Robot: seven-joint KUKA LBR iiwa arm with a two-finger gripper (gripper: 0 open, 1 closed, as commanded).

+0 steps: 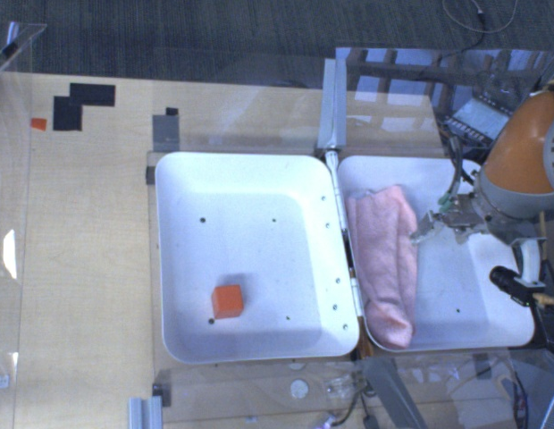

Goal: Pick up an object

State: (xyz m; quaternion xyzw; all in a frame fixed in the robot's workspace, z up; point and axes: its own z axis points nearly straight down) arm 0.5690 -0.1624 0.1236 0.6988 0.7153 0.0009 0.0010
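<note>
Reaching in from 3 o'clock, the arm hangs over the right bin, its gripper close beside the pink towel. This towel lies folded along the bin's 9 o'clock wall, probably the nearest target. An orange block sits in the left bin, toward 7 o'clock. Whether the fingers are released or clenched, I cannot tell; nothing is seen between them.

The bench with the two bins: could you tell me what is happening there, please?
A grey and orange arm reaches in over the right bin, its end effector beside a pink towel lying along that bin's left side. An orange block sits in the left bin, untouched. Nothing looks lifted yet.
</note>
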